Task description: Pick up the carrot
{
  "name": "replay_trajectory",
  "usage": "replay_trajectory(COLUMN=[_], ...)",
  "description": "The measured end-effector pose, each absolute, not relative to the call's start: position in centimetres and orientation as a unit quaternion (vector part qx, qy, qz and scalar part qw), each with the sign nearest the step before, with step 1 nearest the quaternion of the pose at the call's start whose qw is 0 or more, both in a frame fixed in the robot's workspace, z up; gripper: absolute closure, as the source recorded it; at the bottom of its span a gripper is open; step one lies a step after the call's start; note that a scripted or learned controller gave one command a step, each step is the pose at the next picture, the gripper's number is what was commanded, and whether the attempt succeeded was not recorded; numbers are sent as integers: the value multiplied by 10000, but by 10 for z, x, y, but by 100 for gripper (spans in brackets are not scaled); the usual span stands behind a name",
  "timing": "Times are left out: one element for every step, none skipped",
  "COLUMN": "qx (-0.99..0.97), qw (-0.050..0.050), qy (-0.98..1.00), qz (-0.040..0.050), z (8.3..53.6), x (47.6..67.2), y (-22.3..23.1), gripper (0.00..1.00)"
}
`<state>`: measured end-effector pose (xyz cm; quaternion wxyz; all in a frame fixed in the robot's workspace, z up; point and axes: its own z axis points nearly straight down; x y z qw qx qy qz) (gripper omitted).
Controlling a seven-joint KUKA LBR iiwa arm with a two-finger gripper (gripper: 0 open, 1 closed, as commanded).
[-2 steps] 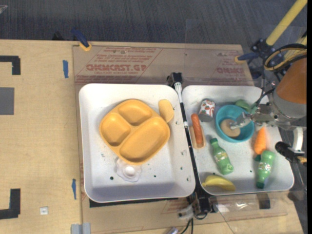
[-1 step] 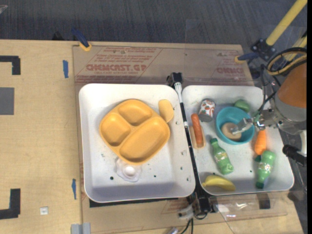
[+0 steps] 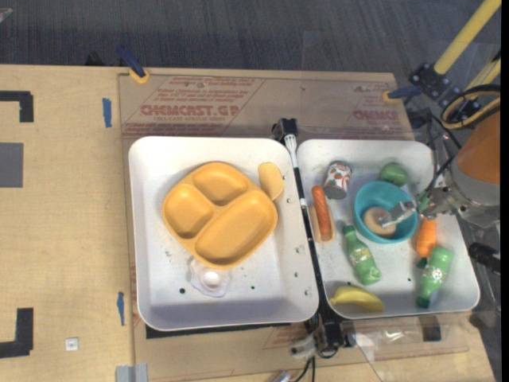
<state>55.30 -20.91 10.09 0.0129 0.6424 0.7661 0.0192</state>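
Approach step. We place carrot [image 3: 427,236] at right edge of right bin [image 3: 469,293], beside blue bowl [image 3: 385,213]. Gripper [image 3: 425,204] hovers just above-left of it (finger spread: we cannot tell). Next: descend, straddle carrot.

1. Two bins sit side by side on the bench, the left bin [image 3: 147,237] touching the right bin [image 3: 469,293] along a shared middle edge.
2. In the left bin, a divided plate [image 3: 220,212] lies near the centre; a potato-shaped piece [image 3: 271,180] rests against its right rim, and a fried egg [image 3: 210,278] lies just in front of it.
3. In the right bin, a bowl [image 3: 385,212] sits centrally, with a hot dog [image 3: 321,212] to its left by the bin wall and a can [image 3: 339,177] behind that.
4. A round vegetable [image 3: 393,173] lies behind the bowl.
5. The carrot [image 3: 427,236] lies just right of the bowl, with a bottle [image 3: 433,275] directly in front of it.
6. A second bottle [image 3: 360,255] lies front-left of the bowl, and a banana [image 3: 357,298] lies by the front wall.
7. The gripper [image 3: 425,203] sits at the bowl's right rim, just behind the carrot.
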Motion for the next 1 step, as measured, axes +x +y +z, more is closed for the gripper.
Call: replay_trajectory(qx=[6844], qw=[98], qy=[7287], qz=[208], z=[100], x=[548], y=[-208], gripper=[0])
